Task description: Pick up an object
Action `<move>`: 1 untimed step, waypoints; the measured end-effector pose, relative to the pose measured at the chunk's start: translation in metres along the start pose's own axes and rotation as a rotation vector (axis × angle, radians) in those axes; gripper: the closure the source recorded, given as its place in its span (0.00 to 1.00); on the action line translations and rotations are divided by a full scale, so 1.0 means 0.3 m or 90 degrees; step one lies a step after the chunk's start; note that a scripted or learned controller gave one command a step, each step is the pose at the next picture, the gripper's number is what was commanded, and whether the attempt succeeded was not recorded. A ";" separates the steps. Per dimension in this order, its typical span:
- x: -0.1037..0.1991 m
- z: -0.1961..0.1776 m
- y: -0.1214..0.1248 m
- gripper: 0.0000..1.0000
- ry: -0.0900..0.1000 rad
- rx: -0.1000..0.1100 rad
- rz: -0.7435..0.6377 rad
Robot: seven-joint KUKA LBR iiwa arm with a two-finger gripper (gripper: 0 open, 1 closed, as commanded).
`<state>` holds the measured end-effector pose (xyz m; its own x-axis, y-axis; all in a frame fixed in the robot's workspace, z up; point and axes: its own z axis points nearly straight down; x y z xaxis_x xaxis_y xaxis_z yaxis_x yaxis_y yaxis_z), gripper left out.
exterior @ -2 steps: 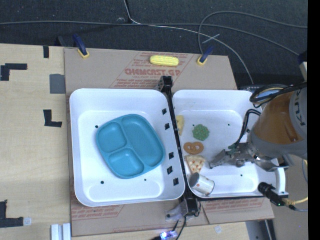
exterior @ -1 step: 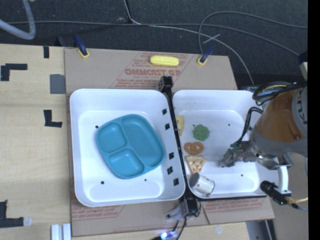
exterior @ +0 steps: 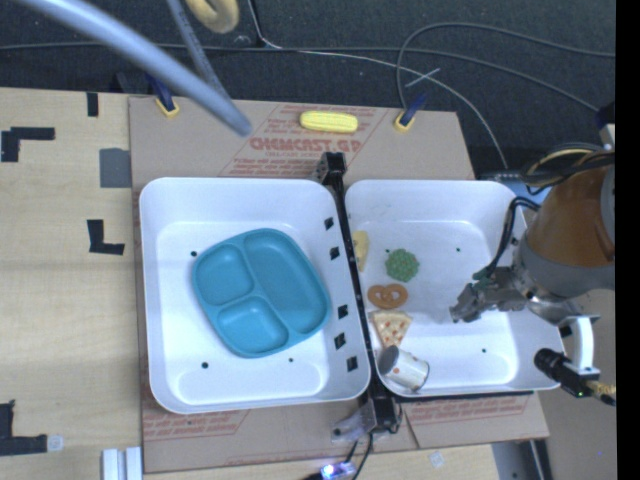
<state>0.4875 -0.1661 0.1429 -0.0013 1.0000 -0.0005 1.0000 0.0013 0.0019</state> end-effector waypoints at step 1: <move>0.032 -0.159 -0.005 1.00 0.000 0.000 0.000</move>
<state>0.4859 -0.1566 0.1904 -0.0017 1.0000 -0.0007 1.0000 0.0017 0.0021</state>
